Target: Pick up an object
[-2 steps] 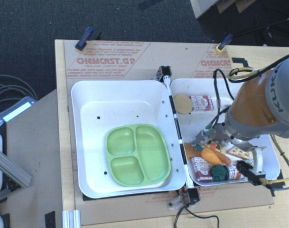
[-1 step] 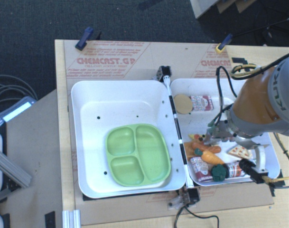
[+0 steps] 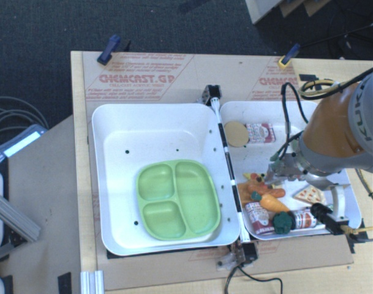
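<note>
The right bin (image 3: 259,112) holds small toy foods. A tan round cookie (image 3: 236,134) and a red-and-white packet (image 3: 260,132) lie at its far side. Nearer the front lie an orange carrot (image 3: 272,202), a green broccoli piece (image 3: 283,222), a red-and-white can (image 3: 258,215), a bottle (image 3: 306,218) and a pizza slice (image 3: 309,195). My gripper (image 3: 278,171) reaches down from the orange-banded arm (image 3: 330,130) over the small orange pieces (image 3: 255,185) in the bin's middle. The arm hides its fingertips.
The left bin (image 3: 113,139) contains a green three-compartment plate (image 3: 177,198). A black divider clip (image 3: 211,93) sits between the bins at the back. Blue and yellow clamps (image 3: 108,49) hold the board's far edge. Cables run along the right side.
</note>
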{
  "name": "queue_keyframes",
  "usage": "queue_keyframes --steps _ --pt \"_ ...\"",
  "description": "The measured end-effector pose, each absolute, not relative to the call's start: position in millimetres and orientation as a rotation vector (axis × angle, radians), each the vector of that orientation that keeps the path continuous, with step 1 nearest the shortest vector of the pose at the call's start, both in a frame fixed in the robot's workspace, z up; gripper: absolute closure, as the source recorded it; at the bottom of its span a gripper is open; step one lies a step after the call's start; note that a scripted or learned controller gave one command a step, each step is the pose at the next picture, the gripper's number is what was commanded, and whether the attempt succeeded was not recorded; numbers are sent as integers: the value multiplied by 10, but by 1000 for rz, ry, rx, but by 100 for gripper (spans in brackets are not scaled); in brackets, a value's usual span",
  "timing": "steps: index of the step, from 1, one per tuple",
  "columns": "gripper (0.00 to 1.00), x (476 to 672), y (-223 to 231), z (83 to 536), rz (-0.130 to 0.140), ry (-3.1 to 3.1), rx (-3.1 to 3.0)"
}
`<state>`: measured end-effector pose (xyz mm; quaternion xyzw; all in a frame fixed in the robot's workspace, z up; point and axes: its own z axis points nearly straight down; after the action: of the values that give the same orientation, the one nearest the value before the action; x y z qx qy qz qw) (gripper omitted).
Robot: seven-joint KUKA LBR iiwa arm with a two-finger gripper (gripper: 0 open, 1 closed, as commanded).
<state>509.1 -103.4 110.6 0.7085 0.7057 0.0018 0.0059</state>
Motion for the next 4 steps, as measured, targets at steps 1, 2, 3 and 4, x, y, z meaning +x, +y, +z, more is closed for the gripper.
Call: queue_keyframes --steps 1,2,3,4 --pt "100 5093 -1034 1202 6 2207 2217" --pt "100 5095 -1033 1299 7 2206 2217" --pt "100 5098 -1033 1396 8 2205 2216" --pt "100 5101 -1033 1493 9 2204 2215"
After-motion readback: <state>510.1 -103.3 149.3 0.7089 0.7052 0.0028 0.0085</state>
